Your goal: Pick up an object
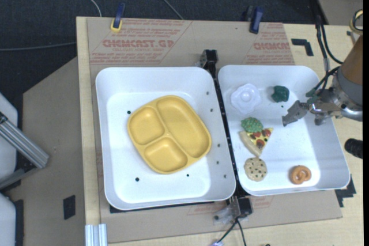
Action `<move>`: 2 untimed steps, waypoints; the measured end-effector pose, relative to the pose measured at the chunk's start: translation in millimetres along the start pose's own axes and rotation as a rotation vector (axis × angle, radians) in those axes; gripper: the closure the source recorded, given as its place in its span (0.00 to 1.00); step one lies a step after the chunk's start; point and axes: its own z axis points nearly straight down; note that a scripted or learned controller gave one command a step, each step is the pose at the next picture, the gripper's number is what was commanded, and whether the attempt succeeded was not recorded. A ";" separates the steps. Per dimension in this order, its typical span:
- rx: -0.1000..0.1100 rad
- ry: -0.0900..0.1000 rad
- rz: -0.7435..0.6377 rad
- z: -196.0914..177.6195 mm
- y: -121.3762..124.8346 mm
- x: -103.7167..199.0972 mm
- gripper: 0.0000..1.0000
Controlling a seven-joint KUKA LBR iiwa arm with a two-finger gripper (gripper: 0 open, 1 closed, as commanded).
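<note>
Your tool (295, 114) hovers at the frame's right, over the right bin (328, 178), whether open I cannot tell. Nearest, upper right: the green toy (280, 93), likely first target.

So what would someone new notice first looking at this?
Probably the yellow divided plate alone in the left bin. Next, the toy food scattered in the right bin: pizza slice, cookie, donut. The gripper hangs at that bin's right side.

Arm (353, 75) cut off, perhaps mid-wrist.
</note>
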 end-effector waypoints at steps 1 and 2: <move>0.000 0.000 0.000 -0.1 0.0 0.0 0.00; 0.002 0.001 0.000 56.5 -4.4 -6.3 0.00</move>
